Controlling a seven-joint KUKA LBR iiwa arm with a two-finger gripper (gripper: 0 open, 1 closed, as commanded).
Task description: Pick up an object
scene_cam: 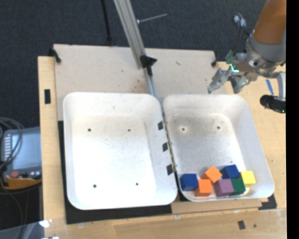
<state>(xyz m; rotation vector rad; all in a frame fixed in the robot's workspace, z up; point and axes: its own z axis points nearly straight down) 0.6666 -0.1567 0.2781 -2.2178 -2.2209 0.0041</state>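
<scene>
The tool (226,80) hangs with fingers spread wide and nothing between them, just beyond the right bin's (259,148) far rim. The blocks (218,180) crowd that bin's near edge, well apart from the tool, so a reach across is needed.

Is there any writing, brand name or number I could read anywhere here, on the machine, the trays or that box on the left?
No text is legible.
The handheld control box at the left edge: its screen and buttons are too blurred to read.
The arm, the white bins and the coloured blocks: no markings visible.
</scene>
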